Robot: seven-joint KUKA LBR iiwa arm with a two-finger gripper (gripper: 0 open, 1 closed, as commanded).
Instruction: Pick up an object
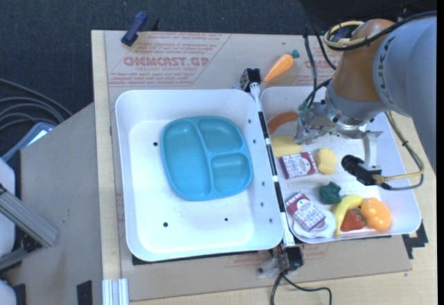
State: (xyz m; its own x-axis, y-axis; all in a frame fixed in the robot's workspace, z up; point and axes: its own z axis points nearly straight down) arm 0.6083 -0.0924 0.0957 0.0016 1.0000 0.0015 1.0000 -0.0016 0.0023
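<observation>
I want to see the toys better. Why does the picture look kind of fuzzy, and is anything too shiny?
In the camera view, everything is slightly soft, so the small toy foods in the right bin lack fine detail; the white left bin looks bright but not glaring; the blue tray is evenly lit; the gripper casts little shadow.

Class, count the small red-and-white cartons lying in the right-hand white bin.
2. One small red-and-white carton lies mid-bin beside the yellow lump; the other rests near the front edge. The grey arm may hide more.
</observation>
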